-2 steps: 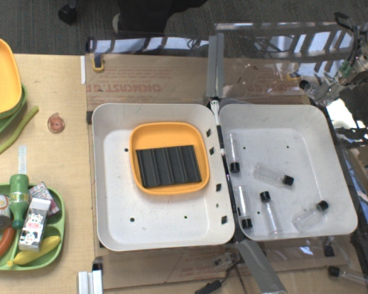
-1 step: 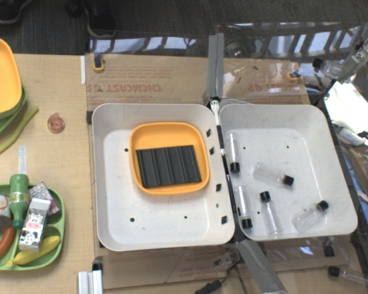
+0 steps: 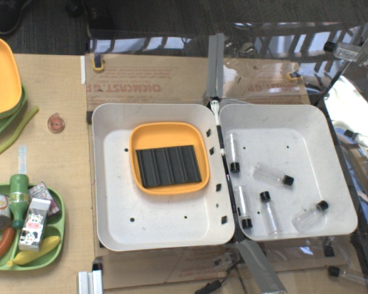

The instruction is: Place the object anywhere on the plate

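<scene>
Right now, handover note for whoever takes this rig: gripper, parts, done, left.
Orange plate sits in the left bin with a dark ribbed pad lying on it.
Five clear vials with black caps lie loose in the right bin: one by its left wall, one mid-bin, two lower down, one at lower right.
Done: no vial on the plate.
Left: pick one vial, set it on the plate.

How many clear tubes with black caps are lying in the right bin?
5 in the right bin: one by the left wall, upper; one by the left wall, lower; one in the middle; one at lower middle; one at lower right. Clear tubes are faint; another could be missed.
</scene>
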`<move>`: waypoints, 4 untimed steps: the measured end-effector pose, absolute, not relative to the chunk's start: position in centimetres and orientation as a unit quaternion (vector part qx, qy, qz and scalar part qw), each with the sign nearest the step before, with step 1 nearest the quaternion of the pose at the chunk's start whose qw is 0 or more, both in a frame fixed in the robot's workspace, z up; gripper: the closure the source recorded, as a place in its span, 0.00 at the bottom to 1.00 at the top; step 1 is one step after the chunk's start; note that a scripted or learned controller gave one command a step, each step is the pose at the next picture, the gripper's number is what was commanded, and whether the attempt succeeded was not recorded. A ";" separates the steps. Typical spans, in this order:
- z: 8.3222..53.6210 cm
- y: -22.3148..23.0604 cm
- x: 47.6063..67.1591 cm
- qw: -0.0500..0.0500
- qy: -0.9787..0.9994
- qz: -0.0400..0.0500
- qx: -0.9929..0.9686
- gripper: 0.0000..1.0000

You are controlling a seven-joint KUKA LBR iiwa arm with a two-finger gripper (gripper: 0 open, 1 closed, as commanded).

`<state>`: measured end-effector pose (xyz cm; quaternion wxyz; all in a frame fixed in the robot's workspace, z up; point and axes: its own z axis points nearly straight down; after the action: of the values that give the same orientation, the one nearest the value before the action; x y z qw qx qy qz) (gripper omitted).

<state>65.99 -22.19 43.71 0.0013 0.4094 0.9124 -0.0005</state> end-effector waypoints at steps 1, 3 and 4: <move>44.0 -22.1 65.5 0.000 0.942 0.000 0.335 1.00; 44.2 -22.2 65.2 0.002 1.000 0.000 0.004 1.00; 44.2 -22.2 65.9 0.002 1.000 0.000 -0.030 1.00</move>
<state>65.85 -22.24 44.19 0.0023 -0.0301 0.9995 -0.0001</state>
